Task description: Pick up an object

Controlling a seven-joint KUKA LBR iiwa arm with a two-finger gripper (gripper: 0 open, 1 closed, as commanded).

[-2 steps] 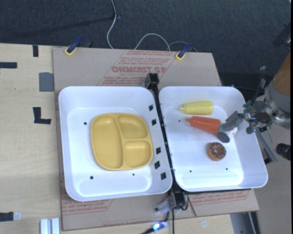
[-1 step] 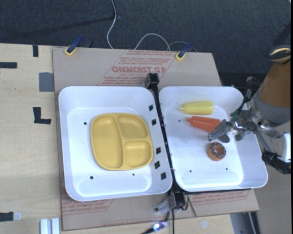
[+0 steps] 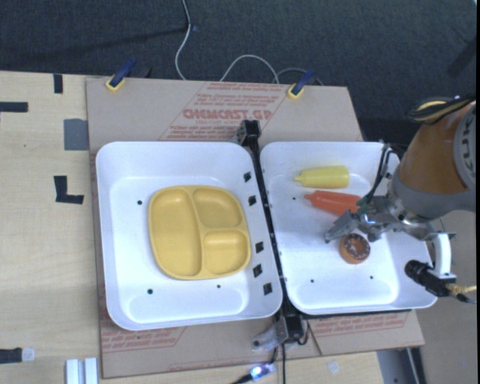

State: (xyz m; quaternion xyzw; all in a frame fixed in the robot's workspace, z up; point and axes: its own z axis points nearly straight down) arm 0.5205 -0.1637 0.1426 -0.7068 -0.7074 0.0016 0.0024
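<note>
The right bin [image 3: 320, 290] holds three objects. A yellow oblong piece [image 3: 323, 176] lies near its far side, with an orange-red oblong piece [image 3: 331, 202] just in front of it. A small brown ring-shaped doughnut [image 3: 354, 250] lies nearer the middle right. My gripper [image 3: 350, 229] reaches in from the right and hangs low, right over the doughnut's far edge and close to the tip of the orange-red piece. The arm's orange band [image 3: 432, 162] is above the bin's right rim. I cannot see anything held.
The left bin [image 3: 120, 174] holds a yellow divided plate [image 3: 198, 232] in its middle. A black divider [image 3: 262, 214] runs between the two bins. Both bins rest on a cardboard sheet [image 3: 224, 110], and a white cable [image 3: 224, 70] loops behind it.
</note>
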